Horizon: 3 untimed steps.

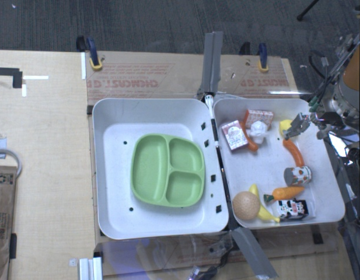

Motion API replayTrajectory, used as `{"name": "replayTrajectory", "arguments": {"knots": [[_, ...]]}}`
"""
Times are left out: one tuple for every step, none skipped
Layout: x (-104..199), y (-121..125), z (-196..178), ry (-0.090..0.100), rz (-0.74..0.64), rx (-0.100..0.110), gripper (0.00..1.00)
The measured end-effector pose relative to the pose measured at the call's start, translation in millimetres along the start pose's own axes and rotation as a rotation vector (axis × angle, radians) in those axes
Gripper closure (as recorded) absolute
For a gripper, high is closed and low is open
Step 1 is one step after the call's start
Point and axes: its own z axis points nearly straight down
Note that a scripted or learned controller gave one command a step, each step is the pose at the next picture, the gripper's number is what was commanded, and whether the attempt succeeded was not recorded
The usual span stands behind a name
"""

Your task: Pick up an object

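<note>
We see two shallow white plastic bins side by side on the pale wooden counter [39, 156]. The left bin [109, 214] holds a light green three-compartment plastic tray [167, 170] near its centre.

The right bin [334, 206] carries the loose objects. At its 11 o'clock lies a small red-and-white printed packet [234, 135], and just beside it, toward 12 o'clock, a red-and-white box with a crumpled white piece [258, 124] against it. A long orange chilli-shaped toy [293, 151] lies at about 2 o'clock, its upper end near a small yellow piece [283, 125]. Below it, at 4 o'clock, stands a small grey-and-orange printed can [299, 175]. An orange toy carrot with a green top [285, 193] lies at 5 o'clock, above a black-and-white printed carton [293, 209]. At 7 o'clock a tan ball [245, 205] touches a yellow toy banana [264, 210].

The grey pincer [296, 125] reaches in from 3 o'clock, hanging over the bin's upper right part, just above the chilli's upper end and beside the yellow piece. Its fingers look narrowly parted with nothing seen between them.
</note>
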Motion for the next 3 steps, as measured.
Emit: {"name": "replayTrajectory", "arguments": {"knots": [[34.7, 7.5, 29.7, 0.0, 0.037, 0.001, 0.0], [-19.2, 38.2, 132.5, 0.0, 0.09, -0.002, 0.0], [-19.6, 38.2, 125.2, 0.0, 0.089, 0.0, 1.0]]}}
